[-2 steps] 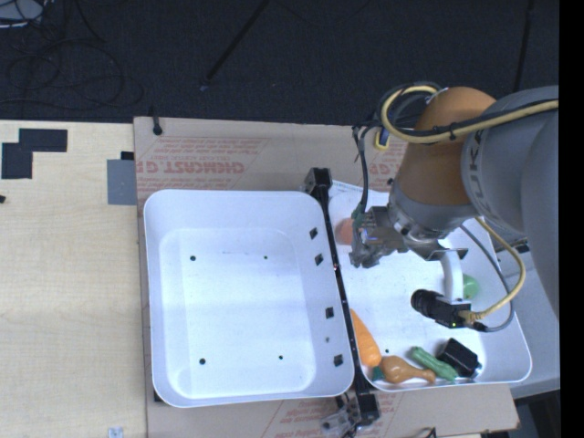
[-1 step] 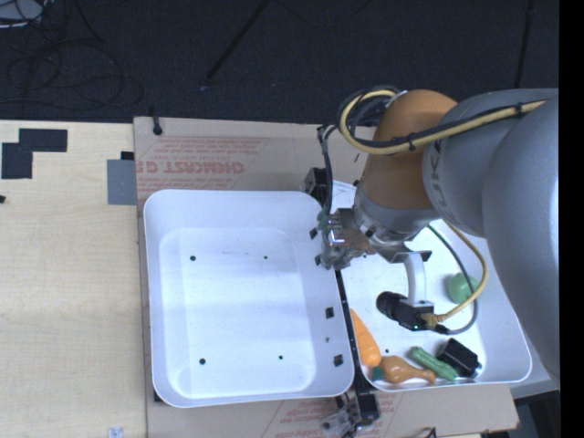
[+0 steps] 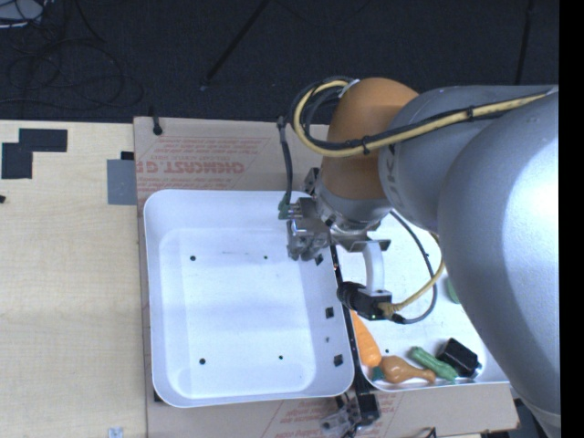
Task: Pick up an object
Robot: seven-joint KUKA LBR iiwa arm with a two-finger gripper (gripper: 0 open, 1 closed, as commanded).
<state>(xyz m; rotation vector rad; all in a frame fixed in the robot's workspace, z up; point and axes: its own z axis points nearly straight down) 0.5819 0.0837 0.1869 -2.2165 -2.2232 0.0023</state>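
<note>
My gripper hangs over the right rim of the left white bin, under the orange wrist band. The arm covers most of the right bin. In that bin's near corner lie an orange carrot-shaped piece, a tan-orange piece, a green piece and a black block. All of them sit well below and to the right of the gripper. Nothing shows between the gripper and the bin floor.
A brown cardboard sheet lies under the bins, on a pale wooden bench. A dark divider strip runs between the two bins. The grey arm fills the right side of the view.
</note>
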